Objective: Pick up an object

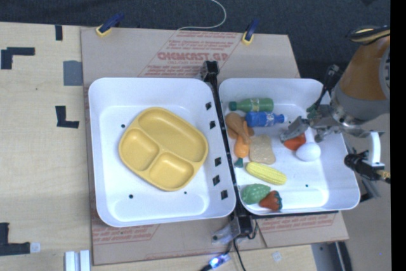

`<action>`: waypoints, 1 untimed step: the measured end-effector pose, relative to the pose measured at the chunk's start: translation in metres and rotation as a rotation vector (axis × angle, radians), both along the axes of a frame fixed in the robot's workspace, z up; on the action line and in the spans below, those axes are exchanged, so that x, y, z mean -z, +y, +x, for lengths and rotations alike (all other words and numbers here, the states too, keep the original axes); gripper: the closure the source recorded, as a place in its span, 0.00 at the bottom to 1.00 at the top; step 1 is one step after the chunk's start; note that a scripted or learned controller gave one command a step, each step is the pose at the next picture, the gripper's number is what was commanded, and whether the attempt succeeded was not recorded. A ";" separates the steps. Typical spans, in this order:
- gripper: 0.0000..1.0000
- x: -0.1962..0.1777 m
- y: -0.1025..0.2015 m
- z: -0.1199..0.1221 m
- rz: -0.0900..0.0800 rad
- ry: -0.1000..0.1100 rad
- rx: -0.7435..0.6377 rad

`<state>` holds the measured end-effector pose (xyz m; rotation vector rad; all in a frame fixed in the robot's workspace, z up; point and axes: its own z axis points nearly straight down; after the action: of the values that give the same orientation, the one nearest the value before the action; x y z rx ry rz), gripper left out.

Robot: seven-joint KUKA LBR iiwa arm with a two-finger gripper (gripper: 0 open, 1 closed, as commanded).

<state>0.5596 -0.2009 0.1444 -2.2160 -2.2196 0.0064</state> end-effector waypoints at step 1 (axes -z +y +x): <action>0.00 0.054 0.002 -0.001 0.000 -0.001 0.000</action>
<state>0.5586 -0.1994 0.0904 -2.2161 -2.2206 0.0055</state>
